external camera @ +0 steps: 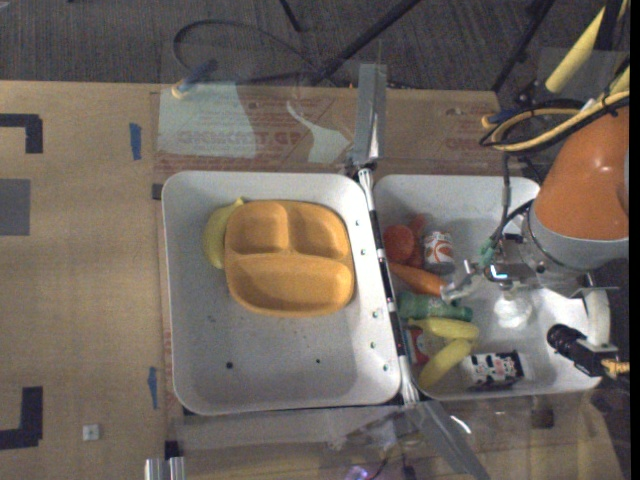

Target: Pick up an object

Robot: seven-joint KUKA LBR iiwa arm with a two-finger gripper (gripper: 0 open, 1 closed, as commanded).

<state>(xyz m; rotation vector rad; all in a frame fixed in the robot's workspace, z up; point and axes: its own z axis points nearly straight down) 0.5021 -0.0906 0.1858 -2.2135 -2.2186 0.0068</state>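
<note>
Camera view puts your gripper (470, 278) just right of the carrot (415, 279), which lies pointing toward it; whether the jaws are parted, you cannot tell.

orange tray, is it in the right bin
No, the orange tray lies in the left bin, partly over a yellow object.

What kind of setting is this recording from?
Likely a robotics lab test bench: two shallow white bins sit on a brown cardboard-covered bench, black tripod legs stand on grey carpet behind, and small toy foods fill the right bin.
</note>
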